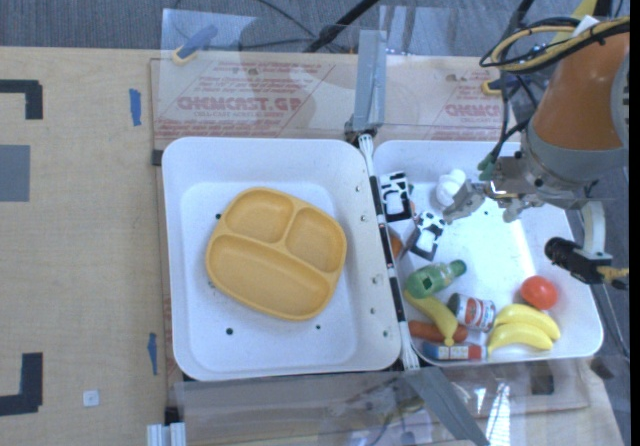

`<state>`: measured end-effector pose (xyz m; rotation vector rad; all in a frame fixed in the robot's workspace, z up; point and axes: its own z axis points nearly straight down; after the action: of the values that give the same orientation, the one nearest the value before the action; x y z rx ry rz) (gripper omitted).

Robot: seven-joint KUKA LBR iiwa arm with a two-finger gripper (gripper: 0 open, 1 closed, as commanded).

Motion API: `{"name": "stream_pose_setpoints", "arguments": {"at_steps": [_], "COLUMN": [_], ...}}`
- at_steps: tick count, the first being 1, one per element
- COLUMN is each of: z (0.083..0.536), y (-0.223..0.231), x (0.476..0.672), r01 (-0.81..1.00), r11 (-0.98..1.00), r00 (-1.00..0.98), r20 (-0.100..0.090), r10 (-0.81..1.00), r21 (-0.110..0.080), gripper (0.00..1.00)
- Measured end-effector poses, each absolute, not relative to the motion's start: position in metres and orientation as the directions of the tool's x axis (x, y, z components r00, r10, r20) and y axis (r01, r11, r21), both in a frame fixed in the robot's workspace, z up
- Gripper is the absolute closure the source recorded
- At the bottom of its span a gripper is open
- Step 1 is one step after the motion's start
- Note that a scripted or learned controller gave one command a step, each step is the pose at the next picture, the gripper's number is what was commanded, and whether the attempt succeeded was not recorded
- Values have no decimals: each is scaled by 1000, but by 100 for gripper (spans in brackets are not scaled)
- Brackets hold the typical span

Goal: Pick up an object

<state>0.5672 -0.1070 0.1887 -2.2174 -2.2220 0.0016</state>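
Right bin, upper middle: I see the pincer (462, 199) hanging low over the white floor of the right bin (505, 254), pointing left toward the divider.
Pincer state: I cannot tell whether it is released or clenched; nothing shows between its tips, so I count nothing as held.
Nearest candidates: a white ball (453, 180) just beside the tip, and a black-and-white toy (429, 232) just below it. A second black-and-white piece (396, 196) lies against the divider.
Risk one: I judge the ball will roll off if the tips meet it off centre, since it is round and sits free.
Risk two: the two black-and-white pieces lie close together near the wall; a descent between them could nudge both and grip neither.
Risk three: the wall and the divider (376, 224) crowd that side, so a finger could land on the rim.
Lower cluster: a green bottle (435, 279), a banana (438, 317), a small can (473, 313) and a red marker (430, 331) lie touching or overlapping; I would expect a grab there to catch two things or slip.
Easier picks: a banana bunch (522, 328) and a tomato (539, 292) sit more apart, near the front right corner.
In the way: the arm's own cabling and black bracket (580, 259) hang over the right edge.
Left bin: the left bin (190, 264) holds a yellow tray (276, 252), well apart from the pincer.
Counter: the counter (80, 234) carries both bins.
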Motion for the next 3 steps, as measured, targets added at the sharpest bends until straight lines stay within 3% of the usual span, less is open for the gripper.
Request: {"name": "stream_pose_setpoints", "arguments": {"at_steps": [1,2,3], "z": [102,87,98], "y": [-123,-104,-105], "x": [538,486,487], "r01": [986,994,994], "r11": [168,107,105], "r00": [-168,-107,-105], "r20": [-2,-3,-5], "r10": [986,994,994], "r21": [3,9,15], "gripper": [0,0,100]}}
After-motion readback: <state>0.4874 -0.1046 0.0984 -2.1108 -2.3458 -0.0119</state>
